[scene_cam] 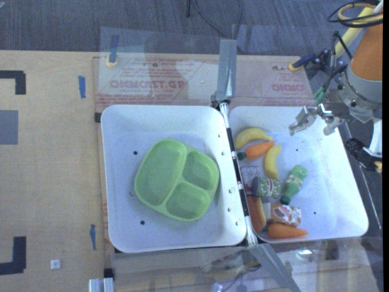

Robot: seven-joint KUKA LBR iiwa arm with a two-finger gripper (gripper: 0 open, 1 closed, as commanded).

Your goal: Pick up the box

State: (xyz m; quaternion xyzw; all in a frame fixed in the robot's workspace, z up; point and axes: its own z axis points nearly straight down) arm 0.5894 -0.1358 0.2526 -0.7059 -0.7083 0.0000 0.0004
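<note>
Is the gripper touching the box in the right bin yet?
Apart. The camera view shows the gripper open over the right bin's far corner, with bare white floor between it and the box.

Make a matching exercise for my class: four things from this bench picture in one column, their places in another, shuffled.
Things:
1. plate
2. box
3. bottle
4. end effector

Places:
A. right bin, near its front edge
B. above the right bin's far right part
C. left bin
D. right bin, middle

Pairs: 1-C, 2-A, 3-D, 4-B
</note>
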